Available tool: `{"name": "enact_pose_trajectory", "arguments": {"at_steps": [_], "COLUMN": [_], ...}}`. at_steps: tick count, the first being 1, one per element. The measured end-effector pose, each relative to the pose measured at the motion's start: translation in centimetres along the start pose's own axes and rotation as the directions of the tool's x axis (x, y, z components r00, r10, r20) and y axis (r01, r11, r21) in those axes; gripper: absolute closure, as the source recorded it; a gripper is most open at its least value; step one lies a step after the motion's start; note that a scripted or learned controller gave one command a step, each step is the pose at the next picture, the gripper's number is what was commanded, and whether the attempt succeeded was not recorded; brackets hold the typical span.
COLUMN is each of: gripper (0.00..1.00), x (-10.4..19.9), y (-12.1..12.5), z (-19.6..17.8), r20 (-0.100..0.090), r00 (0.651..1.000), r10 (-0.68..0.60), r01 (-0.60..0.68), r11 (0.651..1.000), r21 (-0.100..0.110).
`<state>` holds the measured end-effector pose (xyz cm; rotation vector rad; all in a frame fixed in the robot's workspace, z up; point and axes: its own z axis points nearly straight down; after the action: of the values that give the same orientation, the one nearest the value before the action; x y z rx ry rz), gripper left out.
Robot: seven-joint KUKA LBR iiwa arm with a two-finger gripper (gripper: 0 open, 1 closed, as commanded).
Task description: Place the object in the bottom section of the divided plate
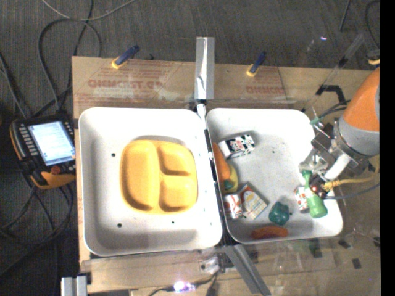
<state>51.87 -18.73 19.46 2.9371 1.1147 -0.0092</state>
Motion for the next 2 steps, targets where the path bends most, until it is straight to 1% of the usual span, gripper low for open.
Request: {"name": "enact_pose_trajectory", "arguments": {"at_steps": [1,2], "gripper": [1.00,1.00], "x": [1.8,3.9], "y": [-3.0,-9.9], "z": [-9.8,-7.4], "r20": [0.000,0.001], "r00": [0.925,0.968], "r10": [0.380,0.251], "r01": [-0.380,-0.251], "r11": [0.925,0.968], "r21": [-0.001,0.002]}}
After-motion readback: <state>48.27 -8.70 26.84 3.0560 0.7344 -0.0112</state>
